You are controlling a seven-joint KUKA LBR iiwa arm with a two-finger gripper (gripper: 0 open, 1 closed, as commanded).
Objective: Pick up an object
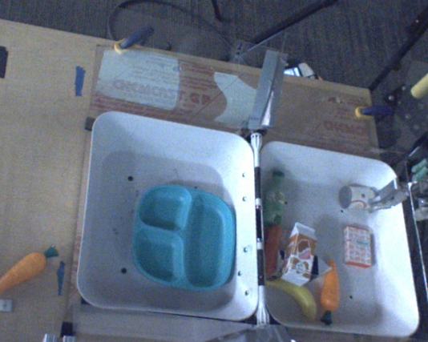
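While the pincer [385,195] hangs at the right bin's [402,307] far right corner, grip unreadable, nothing is lifted: carton [300,254], small box [357,246], banana [296,296], carrot [330,289] all lie near its front edge. Grasp entirely pending.

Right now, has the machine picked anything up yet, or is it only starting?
Nothing looks picked up yet. The banana, small carton, carrot and flat box all lie on the floor of the right bin. In hand: the gripper is low by that bin's upper right, beside a small grey cup; whether it holds anything is unclear. Left: grasp one item and lift.
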